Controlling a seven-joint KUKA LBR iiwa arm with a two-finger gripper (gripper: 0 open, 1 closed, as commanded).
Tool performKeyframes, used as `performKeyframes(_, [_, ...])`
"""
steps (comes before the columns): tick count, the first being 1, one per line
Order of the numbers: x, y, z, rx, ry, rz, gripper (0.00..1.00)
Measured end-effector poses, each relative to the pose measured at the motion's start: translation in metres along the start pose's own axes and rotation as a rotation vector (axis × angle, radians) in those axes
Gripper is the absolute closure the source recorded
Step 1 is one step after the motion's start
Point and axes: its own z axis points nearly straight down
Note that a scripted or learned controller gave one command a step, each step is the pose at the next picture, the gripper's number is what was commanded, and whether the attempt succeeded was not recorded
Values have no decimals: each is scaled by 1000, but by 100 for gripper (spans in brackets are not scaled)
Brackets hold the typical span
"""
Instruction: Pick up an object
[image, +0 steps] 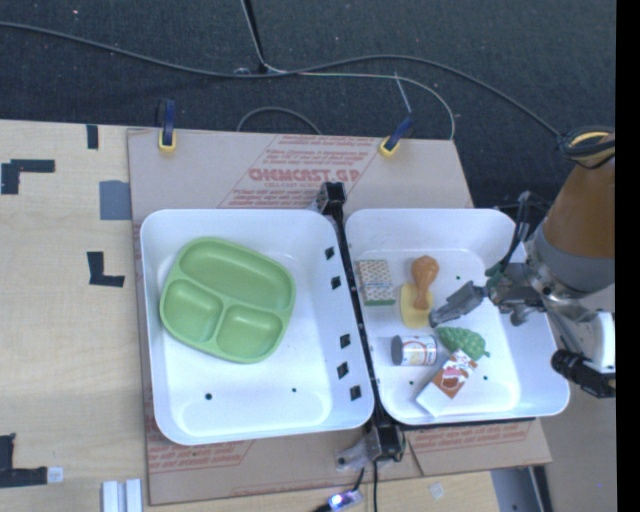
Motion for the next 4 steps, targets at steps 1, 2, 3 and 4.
performKeyframes(1, [0, 2, -5, -11, -2, -4, 0])
performKeyframes(2, [-3, 6, 40, -7, -2, -3, 0])
performKeyframes(3, [-10, 0, 91, -5, -1, -2, 0])
performKeyframes(4, [-10, 10, 109, -37, -6, -5, 0])
